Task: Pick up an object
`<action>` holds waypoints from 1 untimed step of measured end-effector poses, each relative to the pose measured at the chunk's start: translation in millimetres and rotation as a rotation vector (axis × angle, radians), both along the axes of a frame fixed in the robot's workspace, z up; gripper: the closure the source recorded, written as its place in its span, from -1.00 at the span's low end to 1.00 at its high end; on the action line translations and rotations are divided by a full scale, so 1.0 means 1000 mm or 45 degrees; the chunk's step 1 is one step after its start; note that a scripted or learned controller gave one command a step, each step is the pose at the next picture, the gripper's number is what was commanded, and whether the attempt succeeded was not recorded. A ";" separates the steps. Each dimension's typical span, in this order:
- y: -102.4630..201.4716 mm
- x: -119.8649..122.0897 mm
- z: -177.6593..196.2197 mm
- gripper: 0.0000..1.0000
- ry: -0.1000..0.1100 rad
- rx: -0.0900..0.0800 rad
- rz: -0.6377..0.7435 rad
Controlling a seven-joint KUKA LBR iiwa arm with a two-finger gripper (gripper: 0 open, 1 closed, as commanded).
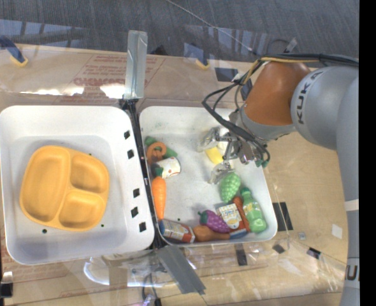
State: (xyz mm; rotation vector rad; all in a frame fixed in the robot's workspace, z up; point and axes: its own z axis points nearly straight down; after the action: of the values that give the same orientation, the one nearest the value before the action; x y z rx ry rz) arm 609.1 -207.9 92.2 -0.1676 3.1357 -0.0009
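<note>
The arm (315, 101) reaches in over the right bin (188, 116), its gripper (221, 155) low among the toys, just beside a yellow piece (212, 154) and a green bumpy toy (230, 187). A toy carrot (159, 196) lies near the bin's left wall. The left bin (22, 116) holds a yellow divided plate (64, 188).

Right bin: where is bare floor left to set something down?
The right bin has bare floor along its top edge and in the middle, between the carrot and the green bumpy toy. The bottom edge is crowded around the grapes. The gripper hangs over the upper right.
</note>
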 end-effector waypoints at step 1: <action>0.003 0.001 0.009 1.00 0.001 0.001 0.009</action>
State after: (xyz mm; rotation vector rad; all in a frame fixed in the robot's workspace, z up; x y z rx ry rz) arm 610.4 -205.3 101.5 -0.1790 3.1356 0.0003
